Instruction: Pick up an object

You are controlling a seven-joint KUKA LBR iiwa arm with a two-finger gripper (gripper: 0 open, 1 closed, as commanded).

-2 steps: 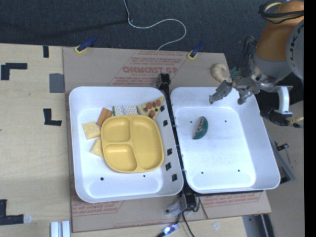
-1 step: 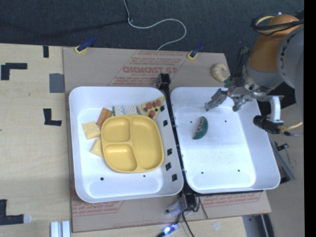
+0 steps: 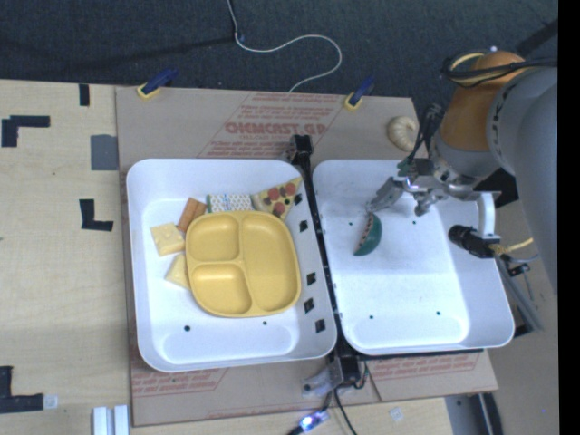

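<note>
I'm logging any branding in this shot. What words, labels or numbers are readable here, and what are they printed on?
Red print on the cardboard sheet behind the bins: a large line of capitals and smaller lines under it, all too blurred to read with confidence.
Nothing readable on the yellow divided plate, the white bins, or the arm.

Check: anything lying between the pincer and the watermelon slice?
Nothing: camera view shows bare white bin floor between the pincer and the watermelon slice.
</note>
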